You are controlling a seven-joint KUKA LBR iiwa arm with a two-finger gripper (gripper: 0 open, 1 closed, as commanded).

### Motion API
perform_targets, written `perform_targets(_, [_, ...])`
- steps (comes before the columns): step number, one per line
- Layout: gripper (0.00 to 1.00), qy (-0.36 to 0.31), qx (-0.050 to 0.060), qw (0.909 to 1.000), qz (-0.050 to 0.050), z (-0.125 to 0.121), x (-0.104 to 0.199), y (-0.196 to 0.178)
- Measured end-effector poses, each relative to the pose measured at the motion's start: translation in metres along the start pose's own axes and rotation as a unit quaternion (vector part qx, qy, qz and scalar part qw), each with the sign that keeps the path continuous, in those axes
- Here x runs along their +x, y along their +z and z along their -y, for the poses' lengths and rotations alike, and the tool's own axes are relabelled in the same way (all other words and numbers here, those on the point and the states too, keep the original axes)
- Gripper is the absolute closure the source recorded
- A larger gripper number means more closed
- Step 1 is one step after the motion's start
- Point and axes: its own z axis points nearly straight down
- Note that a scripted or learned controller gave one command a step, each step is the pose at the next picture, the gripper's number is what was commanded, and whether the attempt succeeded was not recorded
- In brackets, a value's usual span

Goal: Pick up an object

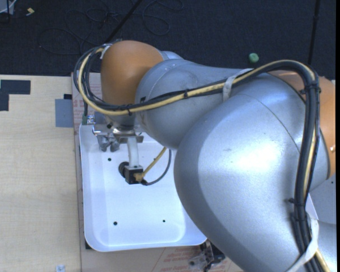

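My gripper (109,144) hangs low over the far left corner of the white bin (130,237), close to its left wall. The bare part of the bin floor has a few small dark holes in it, and I see no loose object on it. The grey arm, with its orange band, reaches in from the right and hides the bin's right side and everything beyond it.
A pale wooden bench top (28,180) lies left of the bin, with dark blue (8,92) and grey (63,112) patches near its far edge. Cardboard (175,259) shows under the bin's near edge. Beyond the bench, cables lie on dark floor.
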Motion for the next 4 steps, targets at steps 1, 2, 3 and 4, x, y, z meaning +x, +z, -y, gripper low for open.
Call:
perform_targets(1, [1.0, -0.002, 0.001, 1.0, 0.001, 0.0, 0.0, -0.01])
perform_targets(2, [1.0, -0.002, 0.003, 1.0, 0.001, 0.0, 0.0, -0.02])
perform_targets(3, [1.0, 0.003, -0.002, 1.0, -0.002, -0.001, -0.002, -0.054])
perform_targets(4, [1.0, 0.001, -0.001, 1.0, 0.0, 0.0, -0.001, -0.026])
